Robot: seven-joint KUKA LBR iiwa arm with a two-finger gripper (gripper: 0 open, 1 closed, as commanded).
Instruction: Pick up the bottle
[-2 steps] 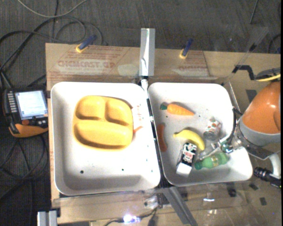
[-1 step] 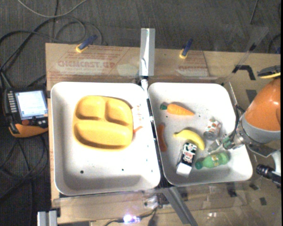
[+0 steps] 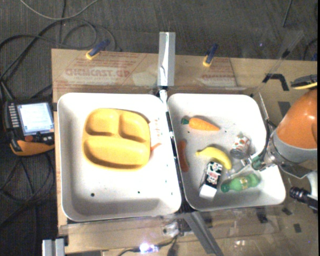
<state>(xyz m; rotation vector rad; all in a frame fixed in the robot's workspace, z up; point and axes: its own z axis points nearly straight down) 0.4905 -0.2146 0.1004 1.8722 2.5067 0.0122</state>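
- Reaching in from your right, the arm hangs over the right bin.
- Left bin holds a yellow tray.
- Bottle: green, lying flat, long axis roughly left-right, near the right bin's front wall.
- Gripper sits just above-right of the bottle; can't tell its state.
- Banana, carrot nearby.

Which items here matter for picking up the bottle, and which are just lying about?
Belongs to the job:
green bottle, lying in the right bin
gripper

Lying about:
carrot
banana
small carton
can
yellow tray in the left bin
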